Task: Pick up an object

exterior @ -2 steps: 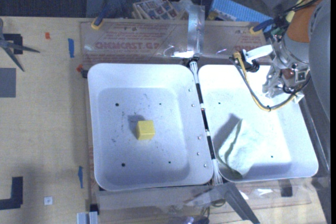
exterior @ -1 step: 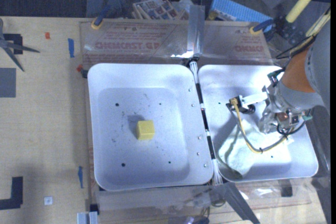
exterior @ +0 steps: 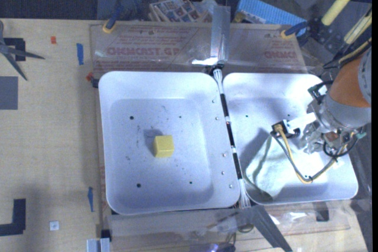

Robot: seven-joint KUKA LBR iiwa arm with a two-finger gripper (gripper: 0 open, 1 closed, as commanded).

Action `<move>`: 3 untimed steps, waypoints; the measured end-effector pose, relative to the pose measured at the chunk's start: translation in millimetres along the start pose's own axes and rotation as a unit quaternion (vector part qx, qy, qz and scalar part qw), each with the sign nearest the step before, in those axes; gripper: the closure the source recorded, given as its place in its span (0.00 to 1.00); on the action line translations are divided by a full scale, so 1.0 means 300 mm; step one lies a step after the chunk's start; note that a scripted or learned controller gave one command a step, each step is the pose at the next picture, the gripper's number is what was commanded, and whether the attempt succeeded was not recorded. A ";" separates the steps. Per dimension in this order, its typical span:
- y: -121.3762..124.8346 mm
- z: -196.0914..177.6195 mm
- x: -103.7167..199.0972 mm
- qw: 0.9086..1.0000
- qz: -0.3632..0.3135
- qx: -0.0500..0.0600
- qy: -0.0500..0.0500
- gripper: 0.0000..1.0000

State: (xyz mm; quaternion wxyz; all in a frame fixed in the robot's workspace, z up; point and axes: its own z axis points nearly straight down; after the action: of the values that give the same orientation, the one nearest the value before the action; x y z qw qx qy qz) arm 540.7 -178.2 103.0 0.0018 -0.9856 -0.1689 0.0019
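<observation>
— Yellow is the only colour on offer: a small yellow cube (exterior: 164, 146) is seen near the middle of the left bin (exterior: 112, 97). Which step is judged to be in hand?

— The approach, it would seem. The gripper (exterior: 312, 141) is held over the right bin (exterior: 269, 94), and nothing can be made out between its fingers. Whether they are spread or pressed together cannot be told; they are lost among brackets and a yellow-and-black cable (exterior: 292, 156).

— Where does the cube lie from the fingers?

— Well apart, far to their left in the camera view, across the ridge where the two bins meet.

— What is called for next?

— The gripper would have to be carried across that ridge, set above the cube, lowered with the fingers parted on either side of it, then closed.

— And the bins' contents?

— One cube and some dark specks on the left floor. On the right, beneath the fingers, only shadow and the hanging cable are made out.
</observation>
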 end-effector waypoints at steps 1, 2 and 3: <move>-0.082 -0.359 0.030 0.998 0.068 -0.002 0.001 1.00; -0.004 -0.737 -0.062 0.998 0.069 -0.002 0.001 1.00; -0.005 -0.736 -0.062 0.998 0.069 -0.002 0.001 0.00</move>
State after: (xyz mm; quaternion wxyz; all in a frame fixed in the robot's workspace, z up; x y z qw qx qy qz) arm 523.7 -183.7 324.0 -0.0001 -0.9950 -0.1002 0.0011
